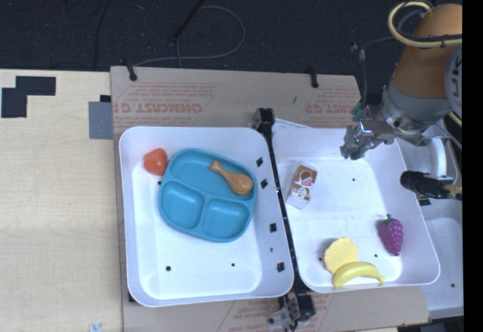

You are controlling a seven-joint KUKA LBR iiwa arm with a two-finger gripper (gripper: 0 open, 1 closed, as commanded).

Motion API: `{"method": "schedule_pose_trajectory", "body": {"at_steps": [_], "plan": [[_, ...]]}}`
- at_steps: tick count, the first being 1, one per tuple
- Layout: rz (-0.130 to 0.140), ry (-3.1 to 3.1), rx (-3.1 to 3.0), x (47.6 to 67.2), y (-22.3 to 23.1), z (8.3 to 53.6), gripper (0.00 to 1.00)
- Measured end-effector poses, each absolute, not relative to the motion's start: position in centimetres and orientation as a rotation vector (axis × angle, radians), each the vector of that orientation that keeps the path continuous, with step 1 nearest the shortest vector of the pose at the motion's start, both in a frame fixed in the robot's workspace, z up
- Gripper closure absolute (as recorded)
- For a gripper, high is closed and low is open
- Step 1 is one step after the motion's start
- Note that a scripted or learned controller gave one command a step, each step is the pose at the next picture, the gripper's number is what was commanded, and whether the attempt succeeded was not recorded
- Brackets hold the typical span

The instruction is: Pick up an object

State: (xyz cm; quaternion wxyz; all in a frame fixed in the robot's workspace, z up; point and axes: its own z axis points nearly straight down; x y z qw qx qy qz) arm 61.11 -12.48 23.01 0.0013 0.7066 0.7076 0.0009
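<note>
From the overhead camera, two white bins are sitting side by side on the counter (53, 195), filling the middle and lower part of the frame. The grey arm (423, 66) with its orange section is reaching in from the upper right, and its pincer (355, 145) is hanging over the upper edge of the right bin (423, 262), near that bin's far rim. Whether the pincer is wide or narrow I cannot tell from here; it is dark and small against the white, and nothing is showing between its tips.

In the right bin, a small brown and white carton (303, 185) is lying tilted near the left wall, below and to the left of the pincer and apart from it. A purple bunch of grapes (391, 235) is resting toward the lower right. At the bottom, a round yellow piece (341, 253) is sitting just beside a banana (357, 273), the two touching or nearly so.

In the left bin (143, 262), a blue divided plate (204, 206) is taking up the centre. A tan drumstick (232, 178) is lying in the plate's upper right compartment. An orange-red tomato-like ball (155, 161) is sitting just off the plate's upper left edge, close to the bin's wall.
</note>
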Motion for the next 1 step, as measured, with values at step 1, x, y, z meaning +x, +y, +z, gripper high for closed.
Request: {"method": "schedule_pose_trajectory", "body": {"at_steps": [1], "plan": [[0.003,2.221,2.218,61.18,-12.62,27.83,1.0]]}}
